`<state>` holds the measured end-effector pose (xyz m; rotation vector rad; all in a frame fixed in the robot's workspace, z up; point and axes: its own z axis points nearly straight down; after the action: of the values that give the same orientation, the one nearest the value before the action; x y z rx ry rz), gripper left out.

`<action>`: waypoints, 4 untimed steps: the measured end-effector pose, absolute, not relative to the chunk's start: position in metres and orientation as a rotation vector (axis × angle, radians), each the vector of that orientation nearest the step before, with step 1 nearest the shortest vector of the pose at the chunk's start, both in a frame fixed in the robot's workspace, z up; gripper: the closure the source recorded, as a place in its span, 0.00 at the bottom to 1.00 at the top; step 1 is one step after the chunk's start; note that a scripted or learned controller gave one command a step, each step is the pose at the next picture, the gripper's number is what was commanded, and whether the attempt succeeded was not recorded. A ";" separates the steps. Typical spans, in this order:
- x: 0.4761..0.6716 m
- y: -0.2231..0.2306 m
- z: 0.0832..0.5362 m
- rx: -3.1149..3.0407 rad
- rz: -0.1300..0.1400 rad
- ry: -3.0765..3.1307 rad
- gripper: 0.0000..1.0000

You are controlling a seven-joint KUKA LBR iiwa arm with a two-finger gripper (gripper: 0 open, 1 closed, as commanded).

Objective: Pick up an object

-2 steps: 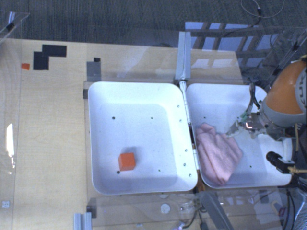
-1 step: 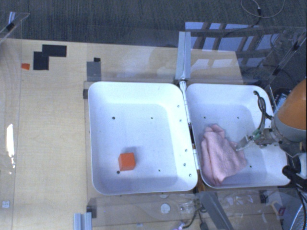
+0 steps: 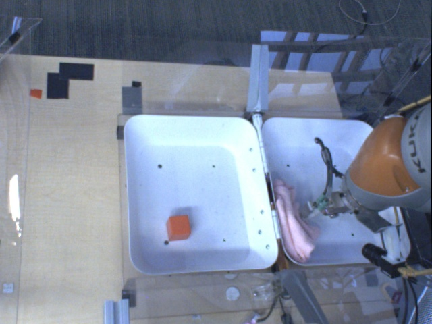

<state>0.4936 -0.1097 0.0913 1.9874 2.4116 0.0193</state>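
A small orange cube (image 3: pixel 179 227) lies in the left bin (image 3: pixel 142 181), toward its front left. A crumpled pink cloth (image 3: pixel 293 223) rests against the left wall of the right bin (image 3: pixel 297 147), running toward the front corner. My gripper (image 3: pixel 318 208) hangs low in the right bin, just right of the cloth's upper part and close to it. Whether it touches the cloth is unclear. The arm's orange band (image 3: pixel 381 164) sits above and to the right of the gripper and hides part of the bin.
A metal divider (image 3: pixel 258 86) runs back from the seam between the two bins. A thin cable (image 3: pixel 326 160) loops down to the gripper. Black and orange markers (image 3: pixel 64 79) lie on the wooden bench at the far left.
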 end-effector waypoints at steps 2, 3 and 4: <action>0.531 -0.117 0.128 1.856 0.006 2.526 0.00; 0.495 -0.118 0.093 1.844 0.020 2.514 0.00; 0.504 -0.093 0.094 1.871 0.015 2.493 0.00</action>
<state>0.5035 -0.0929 0.0936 1.8710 2.4929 0.0146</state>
